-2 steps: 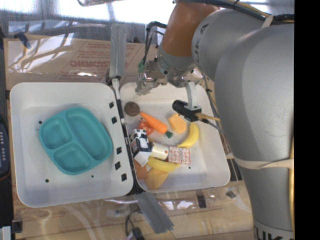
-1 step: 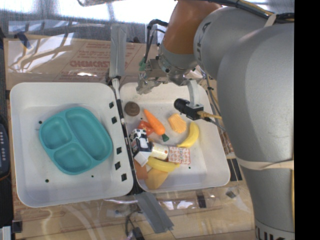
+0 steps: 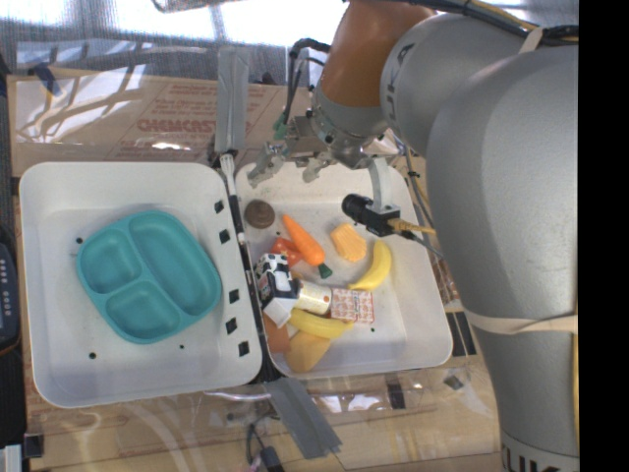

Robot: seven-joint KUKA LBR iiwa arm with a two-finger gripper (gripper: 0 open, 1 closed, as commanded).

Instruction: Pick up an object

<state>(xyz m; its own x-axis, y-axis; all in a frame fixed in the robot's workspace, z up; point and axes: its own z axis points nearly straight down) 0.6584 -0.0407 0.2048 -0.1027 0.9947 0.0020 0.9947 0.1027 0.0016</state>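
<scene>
Above the far edge of the right bin (image 3: 418, 347), the gripper (image 3: 288, 162) is held with fingers spread and nothing between them. Just below it, the carrot (image 3: 304, 243) lies nearest; it is judged, perhaps wrongly, light, stiff plastic, best taken across its middle.

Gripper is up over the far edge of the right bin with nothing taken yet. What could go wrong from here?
1. The toys in the right bin lie packed: the carrot touches its neighbours, so a grasp may catch two things or slip.
2. The gripper hangs above the bin's far wall; a straight descent might hit the rim.
3. The banana is curved and may roll out of the fingers.
</scene>
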